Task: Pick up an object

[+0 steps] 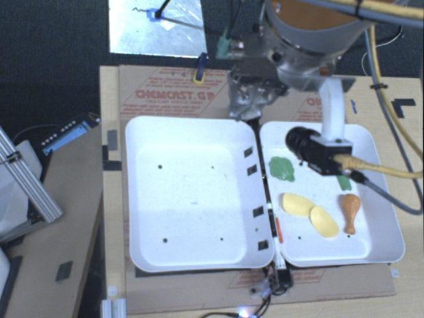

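Note:
The right bin (384, 244) holds a green leafy piece (281, 169), two yellow oval pieces (298, 204) (324, 221), an orange drumstick-shaped toy (350, 211) and a small green bit (344, 182). My gripper (247, 109) hangs over the back rim where the two bins meet, up and to the left of the green leafy piece. I see nothing in it. The wide grey and orange wrist above hides most of it.
The left bin (139, 177) lies beside the right one, with black clips (255, 171) along the shared rim. A black cylindrical unit (311, 149) on a white bracket overhangs the right bin's back. Yellow cables (391, 171) trail to the right.

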`<state>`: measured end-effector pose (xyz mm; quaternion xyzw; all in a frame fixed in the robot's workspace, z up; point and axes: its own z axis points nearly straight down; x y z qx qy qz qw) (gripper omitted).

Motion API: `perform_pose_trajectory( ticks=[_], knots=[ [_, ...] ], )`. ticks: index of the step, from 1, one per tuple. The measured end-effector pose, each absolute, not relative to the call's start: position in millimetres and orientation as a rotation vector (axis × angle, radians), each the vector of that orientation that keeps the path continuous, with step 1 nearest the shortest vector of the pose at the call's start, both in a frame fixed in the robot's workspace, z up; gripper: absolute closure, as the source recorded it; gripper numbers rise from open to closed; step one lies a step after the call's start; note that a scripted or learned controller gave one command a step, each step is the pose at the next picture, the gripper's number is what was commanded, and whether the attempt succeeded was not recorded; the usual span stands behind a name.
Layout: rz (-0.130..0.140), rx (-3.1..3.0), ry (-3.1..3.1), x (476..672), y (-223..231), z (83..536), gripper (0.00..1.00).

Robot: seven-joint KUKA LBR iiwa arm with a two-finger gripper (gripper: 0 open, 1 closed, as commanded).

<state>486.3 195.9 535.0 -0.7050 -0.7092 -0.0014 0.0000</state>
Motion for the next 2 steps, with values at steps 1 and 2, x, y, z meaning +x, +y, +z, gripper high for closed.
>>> perform_pose_trajectory(
  ticks=[1, 2],
  knots=[
    [-0.004, -2.215, -2.227, 486.3, 216, 535, 1.00],
    [-0.004, -2.215, -2.227, 486.3, 232, 535, 1.00]
  ],
)
